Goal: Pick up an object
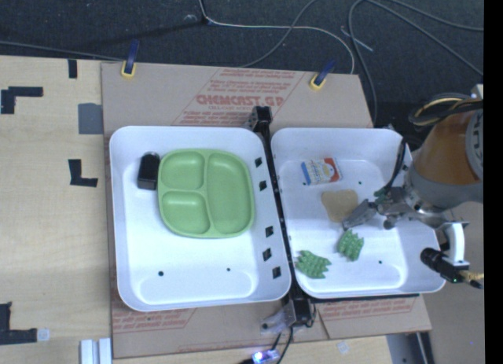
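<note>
Front edge of right white plastic bin [354, 288]: two knobbly green plastic toys, one [312, 263] near front-left corner, other [350, 244] just beside it, toward middle. Loose scatter, easy pickings imo.

Mid bin: flat tan cardboard-looking piece [339, 204], and claw [363, 215] sits low at its right edge, right above second green toy. Can't tell if claw is apart or together, nothing visibly in it.

Further back: small white-and-red packet [320, 170].

Left bin [126, 276]: light green divided plastic tray [207, 193], small black block [148, 170] at its left.
</note>
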Tool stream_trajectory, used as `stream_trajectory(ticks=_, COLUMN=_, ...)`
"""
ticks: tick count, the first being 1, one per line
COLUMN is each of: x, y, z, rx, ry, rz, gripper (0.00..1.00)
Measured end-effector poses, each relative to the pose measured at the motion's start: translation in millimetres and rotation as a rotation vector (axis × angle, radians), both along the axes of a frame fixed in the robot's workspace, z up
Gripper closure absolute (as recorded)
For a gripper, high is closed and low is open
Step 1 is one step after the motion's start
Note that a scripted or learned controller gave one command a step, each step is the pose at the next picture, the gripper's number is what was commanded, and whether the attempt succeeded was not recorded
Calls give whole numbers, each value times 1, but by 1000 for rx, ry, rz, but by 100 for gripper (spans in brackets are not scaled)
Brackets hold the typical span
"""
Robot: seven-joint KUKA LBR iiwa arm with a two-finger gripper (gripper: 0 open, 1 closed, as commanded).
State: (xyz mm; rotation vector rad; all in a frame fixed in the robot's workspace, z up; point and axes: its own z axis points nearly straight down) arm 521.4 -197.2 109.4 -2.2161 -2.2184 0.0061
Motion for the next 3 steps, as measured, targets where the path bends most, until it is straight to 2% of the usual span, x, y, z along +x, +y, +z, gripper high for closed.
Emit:
stream_trajectory(ticks=1, x=1, y=0, z=13, rx=0, ry=-4, rz=1, gripper=100)
stream_trajectory(ticks=2, x=-4, y=-2, z=57, rx=-2, ry=-10, rz=-1, gripper=100)
stream_trajectory(ticks=3, x=3, y=-7, z=103, rx=-3, ry=-11, rz=0, gripper=100)
